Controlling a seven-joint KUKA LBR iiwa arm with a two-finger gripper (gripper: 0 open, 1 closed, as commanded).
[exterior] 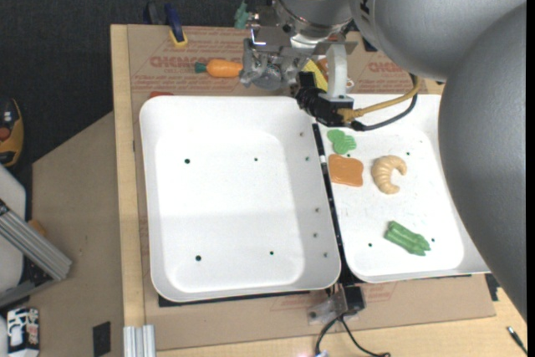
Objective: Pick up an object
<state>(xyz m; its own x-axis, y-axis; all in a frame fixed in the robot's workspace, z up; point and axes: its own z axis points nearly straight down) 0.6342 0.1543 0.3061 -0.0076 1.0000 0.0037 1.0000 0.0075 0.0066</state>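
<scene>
Above the far rim of the two bins, the pincer (266, 67) is hanging at the end of the grey arm, over the bare cardboard of the worktop (134, 96) rather than over either bin. Whether it is apart or together I cannot tell, since the metal parts are blurring into one cluster. An orange carrot (221, 68) is lying just beside the pincer, on its left in the view, apparently touching the worktop and not visibly between any fingers.

Nothing is being carried as far as can be seen, so the pick seems not yet done. The likely candidates are sitting nearer the camera than the pincer, in the right bin (443, 263): a small green piece (341, 141), an orange slab (346, 171) just below it, a pale croissant (388, 173) beside that, and a green pod (407, 238) well apart, closest to the camera. The left bin (167, 263) is lying below and left of the pincer.

Left to do, by my reading: settling over one thing, closing on it, lifting.
</scene>
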